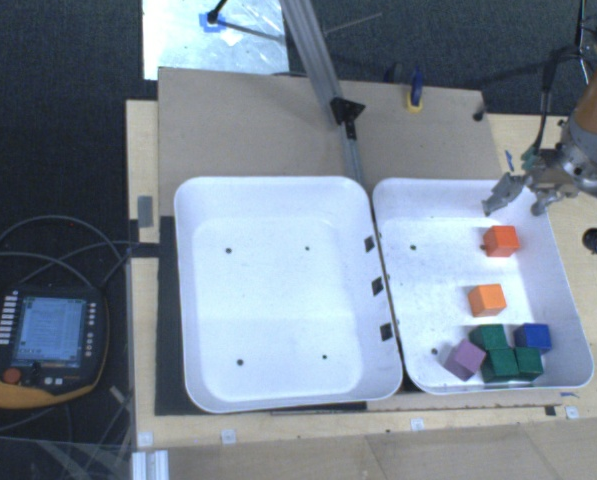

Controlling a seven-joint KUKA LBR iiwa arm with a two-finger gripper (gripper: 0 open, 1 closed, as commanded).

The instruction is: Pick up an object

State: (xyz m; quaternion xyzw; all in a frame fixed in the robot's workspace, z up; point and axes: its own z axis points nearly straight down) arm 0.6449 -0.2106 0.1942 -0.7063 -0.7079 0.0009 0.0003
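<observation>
The gripper (521, 197) hangs over the far right part of the right bin (418, 368), its fingers apart and holding nothing. Just below it lies a red-orange cube (500, 240), then an orange cube (486, 299), and purple (466, 357), green (494, 340) and blue (533, 336) blocks sit together in the near corner.

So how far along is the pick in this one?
Nothing looks picked yet. The open two-finger gripper hangs above the right white bin, fingers apart with nothing between them, near the red-orange cube. All the blocks lie in that bin. Descending, closing and lifting are left.
</observation>
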